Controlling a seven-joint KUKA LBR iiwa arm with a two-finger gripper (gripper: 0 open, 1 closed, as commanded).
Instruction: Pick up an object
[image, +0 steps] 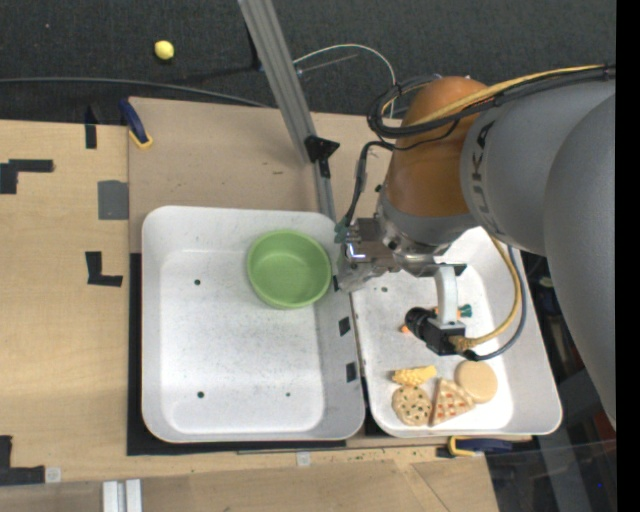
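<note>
A green bowl (288, 268) sits upright in the left bin (200, 390), against its right wall near the back. My gripper (350, 262) hangs over the divide between the two bins, just right of the bowl's rim. The wrist hides its fingertips. In the front of the right bin (520, 410) lie several toy foods: a yellow corn piece (413, 376), a round cookie (409, 405), a pizza slice (447, 403) and a tan bun (477, 381).
A grey pole (290, 90) slants across the back of the bench. A yellow ball (164, 49) lies on the dark floor at the back left. The arm covers most of the right bin's back half.
</note>
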